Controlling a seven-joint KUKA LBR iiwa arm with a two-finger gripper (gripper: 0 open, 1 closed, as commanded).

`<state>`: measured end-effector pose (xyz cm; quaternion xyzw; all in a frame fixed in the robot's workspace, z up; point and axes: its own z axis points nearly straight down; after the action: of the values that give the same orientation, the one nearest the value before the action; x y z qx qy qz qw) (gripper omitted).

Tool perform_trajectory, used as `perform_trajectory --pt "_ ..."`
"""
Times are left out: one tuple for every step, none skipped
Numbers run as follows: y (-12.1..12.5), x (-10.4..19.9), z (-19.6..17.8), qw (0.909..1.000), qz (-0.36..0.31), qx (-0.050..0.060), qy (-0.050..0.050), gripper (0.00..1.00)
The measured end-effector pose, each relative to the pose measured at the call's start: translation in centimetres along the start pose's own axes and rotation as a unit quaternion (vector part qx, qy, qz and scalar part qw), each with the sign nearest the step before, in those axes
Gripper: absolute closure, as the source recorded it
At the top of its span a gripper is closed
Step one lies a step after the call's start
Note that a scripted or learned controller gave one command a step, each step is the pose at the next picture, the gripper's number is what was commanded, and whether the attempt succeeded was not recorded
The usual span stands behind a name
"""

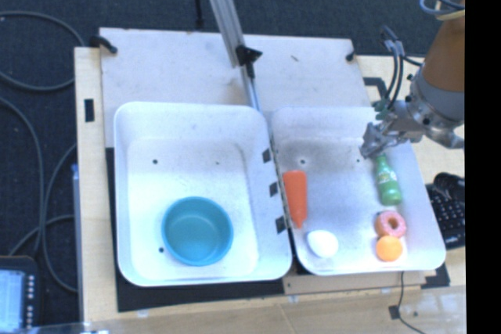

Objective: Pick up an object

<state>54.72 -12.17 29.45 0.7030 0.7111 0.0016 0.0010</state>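
gripper hangs over the right bin, above a green bottle

on the left, the left bin (pixel 133 168) holds a blue bowl (pixel 197 231), sitting upright toward its near corner. a slanted metal pole (pixel 223 8) runs down from the top of the view and ends near the seam between the two bins.

just past that seam, the right bin (pixel 337 137) carries the rest of the things. an orange carrot (pixel 295 195) lies lengthwise along its left wall, and a white egg-shaped object (pixel 322 243) rests near the carrot's near end, close to the front rim. farther right, a green bottle (pixel 387 181) lies on its side by the right wall. below it sit a pink ring donut (pixel 391 224) and an orange ball (pixel 389 248), touching or nearly so.

the gripper (pixel 376 141) comes in from the right, poised at the bottle's far end; whether it touches the bottle, i cannot tell. how far apart its tips stand, i cannot tell either. nothing is visibly held.
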Motion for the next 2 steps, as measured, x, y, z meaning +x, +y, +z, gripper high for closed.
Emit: perform_trajectory --pt "-0.1 4.4 0.9 1.0 0.003 0.002 0.0 1.0" --pt "0.8 10.3 2.6 1.0 0.002 0.005 0.0 1.0"
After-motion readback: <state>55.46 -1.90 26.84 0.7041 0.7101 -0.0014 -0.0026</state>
